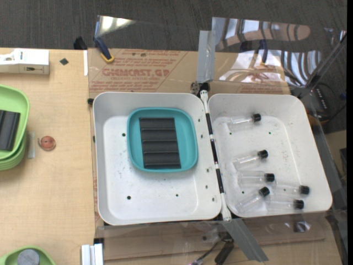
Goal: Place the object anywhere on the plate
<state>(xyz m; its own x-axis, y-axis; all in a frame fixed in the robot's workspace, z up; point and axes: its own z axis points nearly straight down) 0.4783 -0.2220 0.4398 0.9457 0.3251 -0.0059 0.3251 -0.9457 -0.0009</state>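
Nearest you, along the bottom edge of the frame, a grey round lid sits at lower left, and dark clutter lies below the bins at lower centre, too blurred to name.

You have two white bins side by side in the middle of the frame. Your left bin holds one teal plate, a rounded square set in the bin's upper half. On the plate rest dark ribbed bars; you can count about four ridges stacked from top to bottom, though whether they are separate pieces or one block cannot be told.

Your right bin holds six clear vials with black caps. One vial lies near the upper left of that bin, alone. A second vial lies at mid-height. The other four cluster in the lower part: one just below the second, one beneath it, one towards the right wall, and one just beside it at the lower right. None of them touches the plate; all six are in the other bin, apart from it.

At the far left of the frame a green tray holds a dark block, and a small reddish disc lies on the wood beside it.

You cannot tell the gripper's state from this view.
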